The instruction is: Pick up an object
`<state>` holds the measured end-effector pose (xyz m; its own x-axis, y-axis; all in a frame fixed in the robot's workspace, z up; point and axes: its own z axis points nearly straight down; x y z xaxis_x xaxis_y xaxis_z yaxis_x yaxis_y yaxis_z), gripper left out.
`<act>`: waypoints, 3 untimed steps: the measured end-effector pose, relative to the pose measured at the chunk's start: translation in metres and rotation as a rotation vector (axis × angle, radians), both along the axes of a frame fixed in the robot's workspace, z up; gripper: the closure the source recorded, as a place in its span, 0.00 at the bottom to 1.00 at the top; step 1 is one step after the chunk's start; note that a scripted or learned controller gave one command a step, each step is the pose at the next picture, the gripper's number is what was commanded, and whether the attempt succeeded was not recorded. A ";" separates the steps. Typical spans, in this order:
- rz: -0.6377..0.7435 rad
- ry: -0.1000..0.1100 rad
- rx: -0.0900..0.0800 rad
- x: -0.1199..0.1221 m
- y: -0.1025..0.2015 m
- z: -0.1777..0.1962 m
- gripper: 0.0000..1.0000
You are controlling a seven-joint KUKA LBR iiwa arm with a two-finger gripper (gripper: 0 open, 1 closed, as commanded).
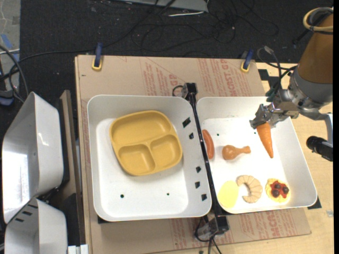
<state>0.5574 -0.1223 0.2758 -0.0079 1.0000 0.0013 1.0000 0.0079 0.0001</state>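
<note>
My fingers (263, 121) sit at the carrot (266, 138)'s thick top end in the right bin (302, 165), near its far right corner. Can't tell if they're clamped. Carrot's long axis runs toward the bin's near edge.

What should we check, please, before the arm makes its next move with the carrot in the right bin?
1. Gripper position: at the thick top end of the carrot, ok.
2. Carrot clamped between the fingers: cannot tell; the contact is hidden.
3. Carrot lifted or resting on the right bin floor: cannot tell from this slant.
4. Neighbours clear of the carrot: drumstick and sausage lie apart to its left, ok.
5. Items near the front wall, the croissant and tart, are away from the gripper: ok.
6. Left bin holds a yellow divided plate, upright: ok.
</note>
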 end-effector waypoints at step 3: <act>0.001 0.001 0.000 0.025 0.157 -0.033 1.00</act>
